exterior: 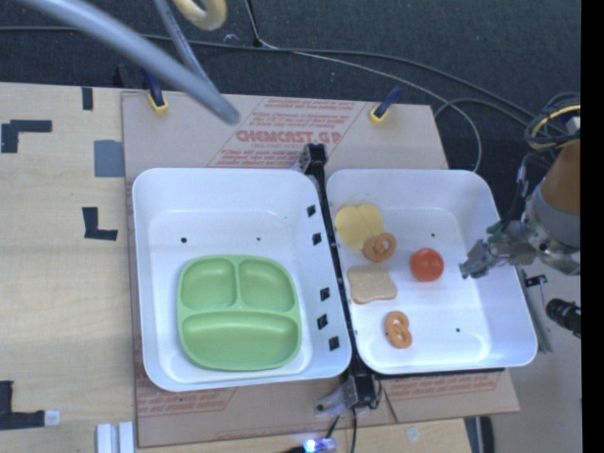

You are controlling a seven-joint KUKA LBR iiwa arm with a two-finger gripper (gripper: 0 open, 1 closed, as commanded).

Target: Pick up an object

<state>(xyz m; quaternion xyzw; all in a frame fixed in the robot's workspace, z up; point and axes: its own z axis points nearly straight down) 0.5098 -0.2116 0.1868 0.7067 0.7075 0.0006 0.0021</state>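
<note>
Tomato (427, 264) is my likely target: small red ball on the floor of the right bin (472, 189), just to the picture-left of my jaws (477, 262) and about level with them. Nothing sits between us, only bare white floor. It's the closest item to me by a clear margin.

Jaw state: I can't tell. The tips are a dark blur over the bin's right wall, so the gap isn't readable. I see nothing between them, so I'm not claiming a hold on anything.

Other items, all further out past the tomato:
- small brown ring (380, 246), beyond the tomato, slightly up the frame, touching or overlapping the yellow slice (358, 224)
- toast slice (371, 284), beyond the tomato and a bit down, near the divider
- pretzel (397, 329), down-left from me, near the front wall, on its own

Left bin (151, 196) carries a green divided plate (239, 311), well apart from me across the divider. Not relevant to a quick pick.

Geometry call: the tomato is round, so it has no long axis and wrist angle doesn't matter. What matters is the sideways offset. I'm at the bin edge and, by my read, need to travel straight in toward the divider until I'm centred over it, then drop.

Risk as I judge it: round and smooth, so an off-centre close will probably squirt it away across the floor.
</note>
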